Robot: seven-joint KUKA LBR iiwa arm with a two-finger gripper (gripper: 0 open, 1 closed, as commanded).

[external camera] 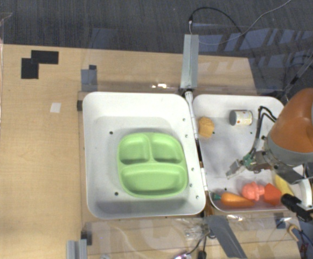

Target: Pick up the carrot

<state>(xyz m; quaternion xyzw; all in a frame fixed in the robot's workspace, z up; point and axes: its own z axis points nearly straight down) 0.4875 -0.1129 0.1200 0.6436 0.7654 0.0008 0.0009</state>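
The carrot (237, 200), judged light, rigid and smooth, is best taken mid-body along the right bin's (221, 155) front edge; the gripper (241, 165) jaws' opening cannot be told.

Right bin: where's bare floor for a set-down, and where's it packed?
Right bin: bare floor mid-bin, bordered by the yellow lump, the small can and the gripper. Crowded along the near wall: carrot, pink toy, yellow piece. Left bin is bare around the green tray.

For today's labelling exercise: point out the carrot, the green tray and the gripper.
carrot (236, 200): camera view, middle of its orange body.
green tray (152, 163): camera view, the ridge between its compartments.
gripper (235, 169): camera view, between its fingertips.
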